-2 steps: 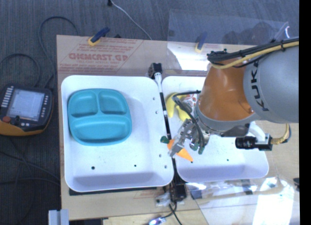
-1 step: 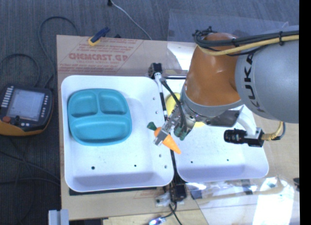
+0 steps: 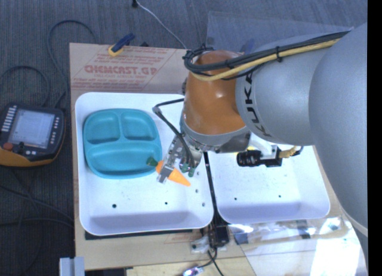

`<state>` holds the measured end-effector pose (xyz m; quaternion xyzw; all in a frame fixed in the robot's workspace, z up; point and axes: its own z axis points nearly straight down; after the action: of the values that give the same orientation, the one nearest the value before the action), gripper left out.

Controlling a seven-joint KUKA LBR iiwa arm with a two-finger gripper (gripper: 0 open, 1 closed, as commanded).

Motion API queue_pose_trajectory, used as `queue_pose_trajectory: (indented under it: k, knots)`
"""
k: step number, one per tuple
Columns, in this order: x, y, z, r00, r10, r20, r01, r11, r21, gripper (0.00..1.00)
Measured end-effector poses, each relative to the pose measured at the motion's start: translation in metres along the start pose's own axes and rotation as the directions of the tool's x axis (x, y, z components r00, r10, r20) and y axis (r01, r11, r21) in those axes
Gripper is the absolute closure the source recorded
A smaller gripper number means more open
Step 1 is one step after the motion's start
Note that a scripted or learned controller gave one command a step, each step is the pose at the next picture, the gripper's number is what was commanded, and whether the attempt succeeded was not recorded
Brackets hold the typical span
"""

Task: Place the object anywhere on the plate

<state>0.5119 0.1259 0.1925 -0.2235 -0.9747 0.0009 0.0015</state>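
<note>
Camera view, from above at a slant.
- Plate (image 3: 122, 142): blue, three compartments, lying in the left bin (image 3: 107, 209), toward its rear-left.
- Carrot (image 3: 175, 176): small orange toy with a green tip at its left end, lying just off the plate's lower right corner, on the bin floor or barely above it; which one is unclear.
- Gripper (image 3: 173, 166): lowered over the carrot, fingers on either side of it, seemingly closed against it; a firm grasp cannot be confirmed.
- Arm (image 3: 286, 102): grey with orange band, reaching over the right bin (image 3: 274, 203).
- Pendant (image 3: 31, 135): on the floor, left of the bench.
</note>
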Motion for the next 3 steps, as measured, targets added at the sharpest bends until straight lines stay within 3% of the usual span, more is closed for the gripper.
queue_pose_trajectory:
  k: [1, 2, 3]
  knots:
    - [0.0333, 0.0835, -0.0656, 0.958, -0.287, 0.007, 0.287, 0.958, -0.004, 1.00]
    - [0.0332, 0.0827, -0.0647, 0.958, -0.286, 0.005, 0.286, 0.958, -0.002, 0.00]
    - [0.0327, 0.0836, -0.0744, 0.958, -0.286, 0.008, 0.286, 0.958, -0.002, 1.00]
